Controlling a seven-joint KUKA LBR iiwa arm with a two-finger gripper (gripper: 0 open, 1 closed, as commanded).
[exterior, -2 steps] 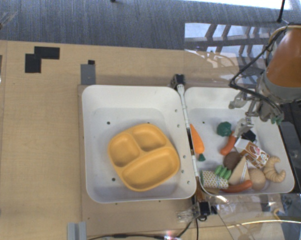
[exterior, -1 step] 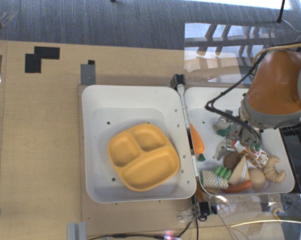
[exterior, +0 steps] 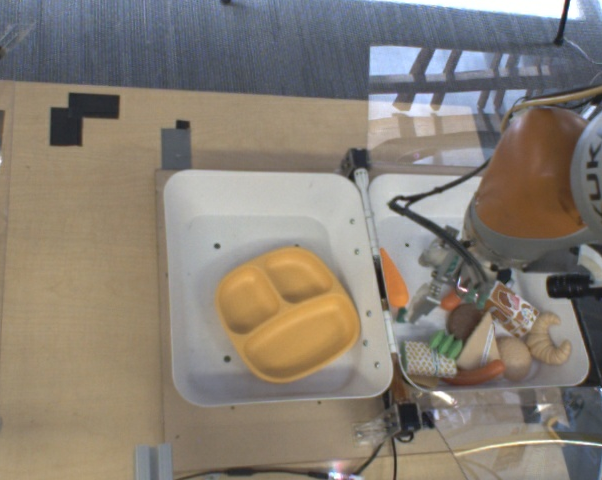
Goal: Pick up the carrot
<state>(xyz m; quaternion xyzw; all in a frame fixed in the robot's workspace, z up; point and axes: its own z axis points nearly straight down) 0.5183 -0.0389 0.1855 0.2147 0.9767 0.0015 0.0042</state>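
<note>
The carrot (exterior: 393, 278) is a small orange cone with a green tip at its near end. It lies along the left wall of the right bin (exterior: 411, 223), next to the divider between the bins. My gripper (exterior: 433, 293) hangs low over the right bin, just right of the carrot and close to its near end. Nothing can be made out in its grasp. The arm's orange band (exterior: 526, 173) and grey wrist cover the right part of that bin.
The left bin (exterior: 211, 218) holds a yellow divided plate (exterior: 286, 313). Toy food crowds the right bin's near end: a brown piece (exterior: 464, 320), a green piece (exterior: 444, 346), a red sausage (exterior: 478, 373), a croissant (exterior: 551, 336) and a printed packet (exterior: 513, 310).
</note>
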